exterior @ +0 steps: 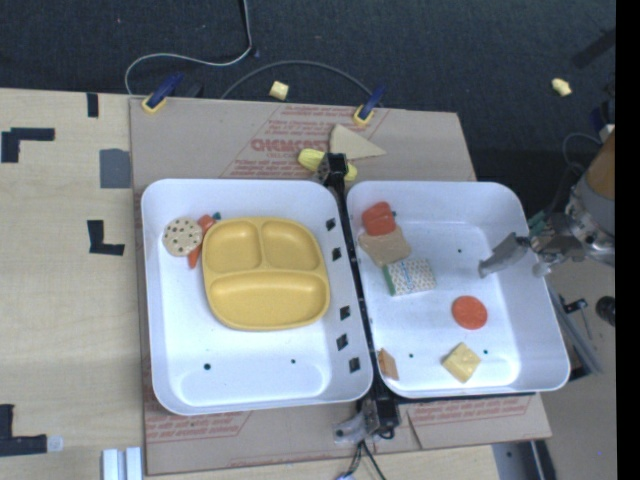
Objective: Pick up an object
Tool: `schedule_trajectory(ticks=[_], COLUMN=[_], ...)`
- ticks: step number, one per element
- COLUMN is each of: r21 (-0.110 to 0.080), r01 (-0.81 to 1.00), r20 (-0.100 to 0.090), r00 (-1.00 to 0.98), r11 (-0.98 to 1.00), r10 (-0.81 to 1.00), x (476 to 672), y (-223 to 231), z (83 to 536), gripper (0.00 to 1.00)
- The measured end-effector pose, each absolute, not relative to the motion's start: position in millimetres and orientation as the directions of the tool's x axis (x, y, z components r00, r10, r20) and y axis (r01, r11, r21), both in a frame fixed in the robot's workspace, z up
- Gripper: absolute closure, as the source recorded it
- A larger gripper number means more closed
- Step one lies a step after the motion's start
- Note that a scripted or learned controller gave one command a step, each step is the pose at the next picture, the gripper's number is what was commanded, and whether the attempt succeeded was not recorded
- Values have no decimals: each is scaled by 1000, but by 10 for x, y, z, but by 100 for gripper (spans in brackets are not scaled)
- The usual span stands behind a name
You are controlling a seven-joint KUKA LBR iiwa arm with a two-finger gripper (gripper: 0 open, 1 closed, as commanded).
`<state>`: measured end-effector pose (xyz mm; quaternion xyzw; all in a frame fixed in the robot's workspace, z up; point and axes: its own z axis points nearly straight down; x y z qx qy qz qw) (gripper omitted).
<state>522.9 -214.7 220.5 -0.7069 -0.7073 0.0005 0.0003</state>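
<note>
Camera view showed the gripper (497,264) at frame right, above the right bin (500,203). Finger state could not be determined. An orange disc (469,313) lay near it.

Even bright overhead light, soft shadows, slight overall blur, bins (160,208) near-glaring.

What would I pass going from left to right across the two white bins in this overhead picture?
Round speckled cookie → yellow divided plastic tray → red rounded toy → flat orange-red disc → robot's grey gripper.
</note>
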Motion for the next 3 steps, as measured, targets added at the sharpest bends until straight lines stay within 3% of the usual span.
schedule_trajectory(ticks=[1, 2, 3], r21=[-8, -1, -2], r01=[1000, 1000, 1000], r20=[2, 1, 1], r00=[-2, -1, -1], r11=[2, 1, 1], r10=[1000, 1000, 1000], x=[5110, 5132, 5131], y=[-1921, -1935, -1935], z=[928, 1087, 1082], gripper=[0, 100, 0])
